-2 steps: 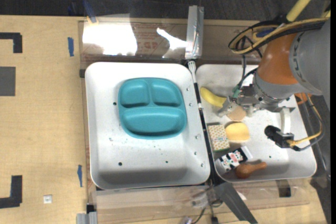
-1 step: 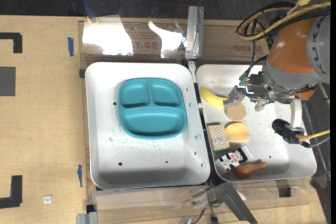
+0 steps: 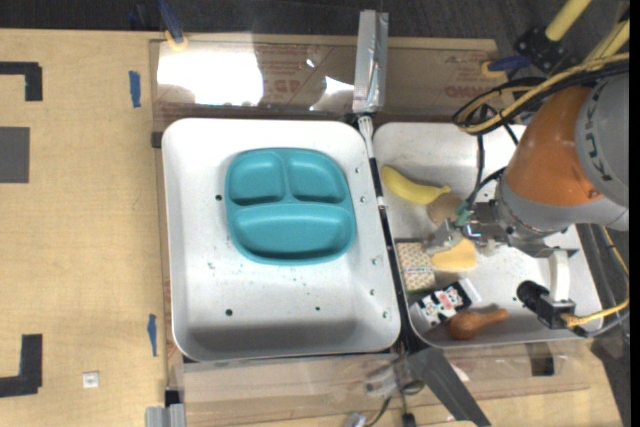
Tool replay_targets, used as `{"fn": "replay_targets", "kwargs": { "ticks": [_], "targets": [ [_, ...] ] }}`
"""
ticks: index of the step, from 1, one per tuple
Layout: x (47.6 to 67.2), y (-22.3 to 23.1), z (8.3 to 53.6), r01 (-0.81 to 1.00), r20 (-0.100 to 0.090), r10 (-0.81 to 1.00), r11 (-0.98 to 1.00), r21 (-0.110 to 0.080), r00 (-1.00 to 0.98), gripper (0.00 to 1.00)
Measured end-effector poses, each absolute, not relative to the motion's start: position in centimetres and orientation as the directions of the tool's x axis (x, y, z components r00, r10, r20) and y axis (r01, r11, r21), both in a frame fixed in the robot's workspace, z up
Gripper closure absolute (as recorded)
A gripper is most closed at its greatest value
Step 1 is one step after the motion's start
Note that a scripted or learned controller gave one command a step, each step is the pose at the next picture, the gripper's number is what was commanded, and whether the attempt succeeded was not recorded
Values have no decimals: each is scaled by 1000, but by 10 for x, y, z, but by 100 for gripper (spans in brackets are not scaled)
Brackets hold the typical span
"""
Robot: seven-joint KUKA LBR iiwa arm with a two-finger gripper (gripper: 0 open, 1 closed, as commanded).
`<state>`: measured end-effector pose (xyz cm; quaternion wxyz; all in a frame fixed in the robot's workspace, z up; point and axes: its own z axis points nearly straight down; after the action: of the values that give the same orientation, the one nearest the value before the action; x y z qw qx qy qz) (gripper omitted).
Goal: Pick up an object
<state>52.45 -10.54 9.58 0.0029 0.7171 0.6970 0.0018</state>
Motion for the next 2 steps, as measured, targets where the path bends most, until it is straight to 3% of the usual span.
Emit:
{"fn": "replay_targets", "kwargs": {
  "ticks": [1, 2],
  "targets": [
    [526, -77, 195, 992, 1, 992, -129, 6, 129, 0],
    [590, -62, 184, 1000, -1, 1000, 4, 1, -4, 0]
  ]
}}
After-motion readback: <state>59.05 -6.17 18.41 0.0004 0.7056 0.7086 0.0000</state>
